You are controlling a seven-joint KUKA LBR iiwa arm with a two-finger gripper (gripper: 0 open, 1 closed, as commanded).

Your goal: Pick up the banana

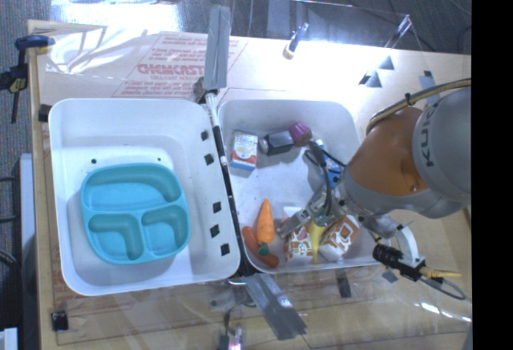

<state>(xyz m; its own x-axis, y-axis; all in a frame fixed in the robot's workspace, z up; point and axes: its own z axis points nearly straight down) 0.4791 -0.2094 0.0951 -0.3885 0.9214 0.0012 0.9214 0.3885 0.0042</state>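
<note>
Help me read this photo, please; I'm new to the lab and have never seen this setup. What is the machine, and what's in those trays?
One camera looks down at a slant on a bench with two shallow white bins. The grey robot arm with an orange band reaches in from the right; its gripper sits low in the right bin, over a yellow banana lying among small cartons. Whether it grips anything is unclear. An orange carrot lies nearby. The left bin holds a light blue divided plastic tray.
</note>
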